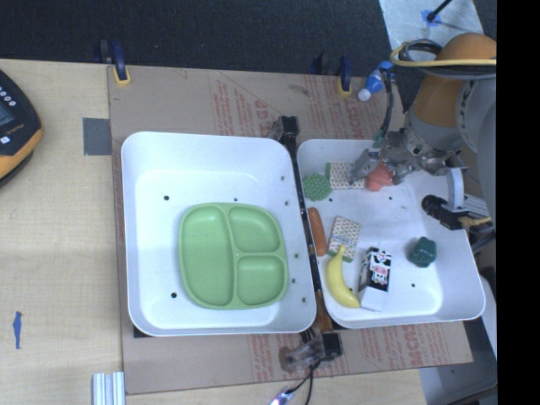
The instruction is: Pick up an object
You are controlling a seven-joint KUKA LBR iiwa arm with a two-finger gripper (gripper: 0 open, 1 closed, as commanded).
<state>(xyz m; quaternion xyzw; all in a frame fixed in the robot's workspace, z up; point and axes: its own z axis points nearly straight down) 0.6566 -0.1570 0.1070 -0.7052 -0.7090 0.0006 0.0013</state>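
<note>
Camera view: we see the gripper (377,169) low in the upper part of the right bin (456,298), right at a red object (379,177). We cannot tell how the gripper stands or whether it grips anything. Banana (338,280), carton (379,270) and green lump (422,251) lie lower right. Left bin (152,167) holds a green tray (232,256). We judge the pick not yet done; lifting remains.

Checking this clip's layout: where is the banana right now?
The banana lies in the right bin, near its front-left corner, between the carrot and the small milk carton.
</note>
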